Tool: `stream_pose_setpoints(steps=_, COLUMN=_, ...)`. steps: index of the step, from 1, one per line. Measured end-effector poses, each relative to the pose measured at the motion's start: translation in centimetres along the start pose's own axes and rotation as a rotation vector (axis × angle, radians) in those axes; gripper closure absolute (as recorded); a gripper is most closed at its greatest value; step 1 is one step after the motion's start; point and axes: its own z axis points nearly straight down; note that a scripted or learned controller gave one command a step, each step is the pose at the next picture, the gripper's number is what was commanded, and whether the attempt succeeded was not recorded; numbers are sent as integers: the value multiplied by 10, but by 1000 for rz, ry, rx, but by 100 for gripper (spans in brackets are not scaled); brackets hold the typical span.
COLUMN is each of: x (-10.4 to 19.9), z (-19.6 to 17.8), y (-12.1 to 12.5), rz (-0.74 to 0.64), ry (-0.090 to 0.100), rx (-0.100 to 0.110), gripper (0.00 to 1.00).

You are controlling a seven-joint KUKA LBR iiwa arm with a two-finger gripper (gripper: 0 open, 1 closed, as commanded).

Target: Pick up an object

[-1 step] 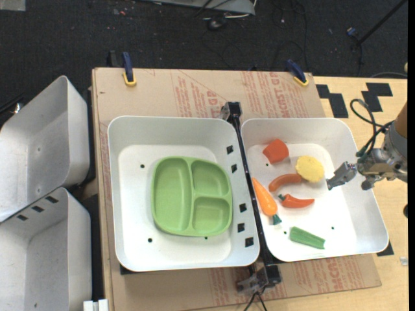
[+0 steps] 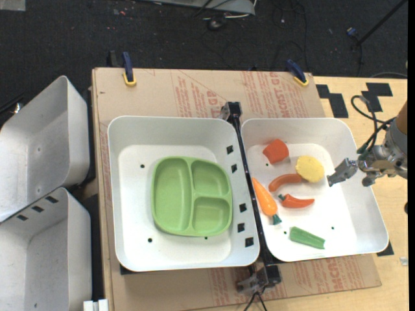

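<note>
Two white bins are sitting side by side on the bench (image 2: 194,102), and the division of their contents is suggesting a sorting arrangement: the left bin (image 2: 123,173) is carrying a green divided tray (image 2: 192,196), while the right bin (image 2: 360,219) is holding all the loose pieces. Those pieces are lying clustered toward the right bin's left half, probably so any of them can be reached from above: an orange-red chunk (image 2: 276,151), a yellow lemon-like piece (image 2: 310,169) just beside a curved red-orange pepper (image 2: 285,181), a second red pepper (image 2: 297,201) below that, a carrot (image 2: 264,198) resting against the dividing wall, and a green pod (image 2: 306,238) lying apart near the front.

From the right, the tool (image 2: 353,172) is hanging over the right bin's right side, near the yellow piece but apart from it. One dark finger (image 2: 340,172) is pointing toward the yellow piece, and nothing is lying between the fingers; whether they are spread or closed, I cannot tell from this slant. Judging by its position, the yellow piece is looking like the closest candidate, and a grasp is not yet made.
</note>
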Motion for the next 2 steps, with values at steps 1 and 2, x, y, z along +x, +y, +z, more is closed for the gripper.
stream_pose_setpoints(steps=1, x=-6, z=62, y=1, rz=2, ry=2, rx=5, gripper=0)
stream_pose_setpoints(steps=2, x=-11, z=122, y=-5, rz=3, ry=2, rx=4, gripper=0)
